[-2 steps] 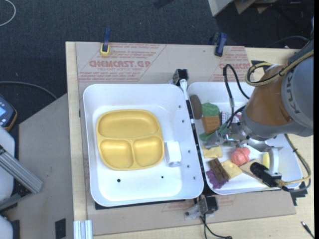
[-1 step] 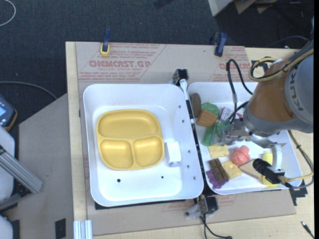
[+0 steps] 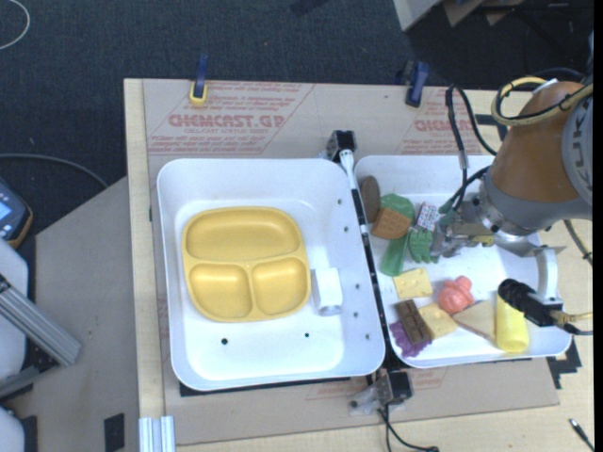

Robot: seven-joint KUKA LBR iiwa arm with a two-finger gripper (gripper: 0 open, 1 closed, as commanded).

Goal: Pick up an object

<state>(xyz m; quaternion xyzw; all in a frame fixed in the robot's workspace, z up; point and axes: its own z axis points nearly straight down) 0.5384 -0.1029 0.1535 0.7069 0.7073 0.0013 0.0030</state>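
My gripper (image 3: pixel 440 241) is low in the right bin (image 3: pixel 556 347), over its middle. It sits right beside a green toy (image 3: pixel 419 247), with another green piece (image 3: pixel 396 207) just behind and a longer green piece (image 3: pixel 392 259) to the left. I cannot see anything between its fingers. Close by lie a brown block (image 3: pixel 391 224), a dark brown oval (image 3: pixel 370 194), a pale yellow cheese square (image 3: pixel 412 282), a pink-red toy (image 3: pixel 456 295), a purple-brown bar (image 3: pixel 411 325), a tan wedge (image 3: pixel 479 320) and a yellow cylinder (image 3: pixel 511 328).
The left bin (image 3: pixel 179 196) holds a yellow divided plate (image 3: pixel 247 260) and a small white cylinder (image 3: pixel 328 288) by its right wall. The orange-banded arm (image 3: pixel 537 158) covers the right bin's far right corner. Both bins rest on a cardboard sheet (image 3: pixel 236 111).
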